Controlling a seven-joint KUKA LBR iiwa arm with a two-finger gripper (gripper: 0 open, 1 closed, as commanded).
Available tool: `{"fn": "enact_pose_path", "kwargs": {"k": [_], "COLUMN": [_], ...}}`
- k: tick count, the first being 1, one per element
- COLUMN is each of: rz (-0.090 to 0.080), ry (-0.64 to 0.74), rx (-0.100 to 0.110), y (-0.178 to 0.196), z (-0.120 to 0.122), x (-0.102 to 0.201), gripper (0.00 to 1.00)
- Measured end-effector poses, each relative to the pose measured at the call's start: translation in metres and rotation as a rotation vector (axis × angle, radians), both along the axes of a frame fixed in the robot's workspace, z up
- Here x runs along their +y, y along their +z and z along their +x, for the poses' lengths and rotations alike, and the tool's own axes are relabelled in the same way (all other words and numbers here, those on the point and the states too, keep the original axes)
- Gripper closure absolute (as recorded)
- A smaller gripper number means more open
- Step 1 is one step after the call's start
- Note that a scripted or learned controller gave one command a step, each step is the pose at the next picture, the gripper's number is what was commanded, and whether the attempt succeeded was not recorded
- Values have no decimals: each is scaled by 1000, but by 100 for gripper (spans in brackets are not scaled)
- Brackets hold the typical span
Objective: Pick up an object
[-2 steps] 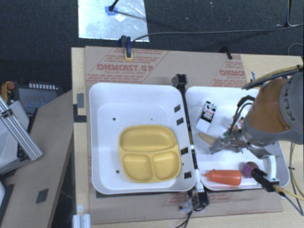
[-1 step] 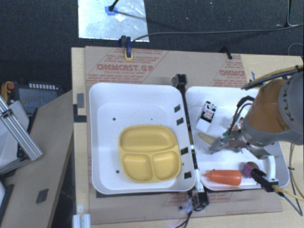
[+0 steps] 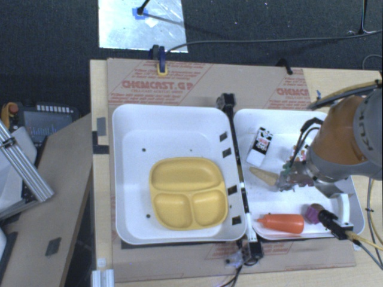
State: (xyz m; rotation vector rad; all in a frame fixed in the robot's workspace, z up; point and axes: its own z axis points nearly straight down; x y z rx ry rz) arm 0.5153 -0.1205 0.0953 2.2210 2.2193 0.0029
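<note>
Camera view looks down on a tan surface (image 3: 197, 79) with red lettering, and two white bins sit on it side by side. Largest of the two is the left bin (image 3: 128, 178), which carries a yellow tray (image 3: 188, 192) with three compartments, one long section at the far side and two smaller ones nearer the camera; the tray lies flat toward the near right part of that bin. Touching it along a black-clipped seam is the right bin (image 3: 254, 121), narrower in this view and partly covered by the arm (image 3: 347, 139), whose grey body and orange band come in from the right edge. Its gripper (image 3: 289, 180) hangs low over the middle of the right bin, just beside the wide end of a tan cone (image 3: 263, 174) that lies on its side with its tip pointing left; whether the fingers are apart or together I cannot tell, since wires and the wrist blur them. Near the front wall of that bin lies an orange carrot-like piece (image 3: 282, 222), lengthwise along the wall. Toward the far left corner a small white box with a black print (image 3: 260, 145) lies tilted. Right of the orange piece rests a small purple object (image 3: 313, 212), next to a dark handle-like part.
</note>
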Motion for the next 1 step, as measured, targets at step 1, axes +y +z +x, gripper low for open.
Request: {"fn": "enact_pose_path", "kwargs": {"k": [1], "rz": [-1], "ry": [5], "rx": [-4], "y": [61], "z": [8], "x": [0], "gripper": [100]}}
